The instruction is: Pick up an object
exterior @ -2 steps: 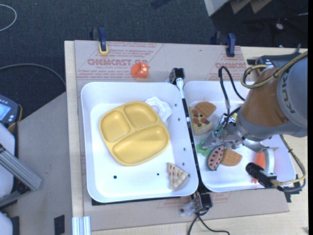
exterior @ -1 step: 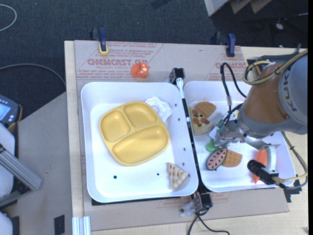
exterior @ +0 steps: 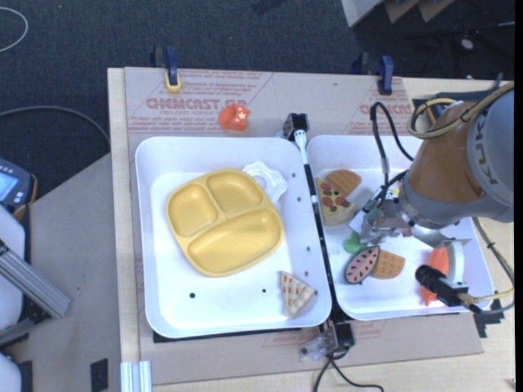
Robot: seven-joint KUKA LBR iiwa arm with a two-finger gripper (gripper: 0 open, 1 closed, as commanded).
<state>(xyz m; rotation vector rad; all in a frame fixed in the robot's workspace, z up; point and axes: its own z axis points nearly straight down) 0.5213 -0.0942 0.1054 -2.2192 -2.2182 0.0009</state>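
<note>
Two white bins sit side by side on the bench in the camera view. The left bin has a yellow divided plate in the middle, a white cup at the plate's far edge, and a toy waffle wedge near the front right corner. The right bin holds a pizza slice toward its far left corner, a watermelon slice and a waffle touching each other near the front edge, plus something orange by the right wall.

The gripper is low in the right bin between pizza and watermelon, with a green bit just beside it. Honestly can't tell its state or whether it has anything. I'd say the pick isn't done; nothing looks lifted.
</note>
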